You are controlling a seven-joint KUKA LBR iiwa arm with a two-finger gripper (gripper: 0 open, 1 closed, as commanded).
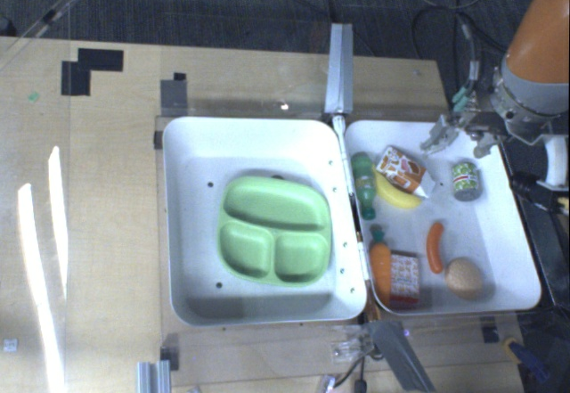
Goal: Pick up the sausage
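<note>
Two shallow white bins sat side by side on a wooden bench. The left bin (178, 204) held a green divided tray (274, 228) near its middle, with bare floor all around it. In the right bin (508, 204), the sausage (435, 248) lay upright in the lower half, just beside a beige egg-like ball (464, 277) and apart from a small carton (405, 278) and a carrot (381, 268). Open floor lay above the sausage. The gripper (459, 137) hovered over the bin's upper right edge, near a small can (465, 179); its fingers appeared spread apart and empty, though blurred.
</note>
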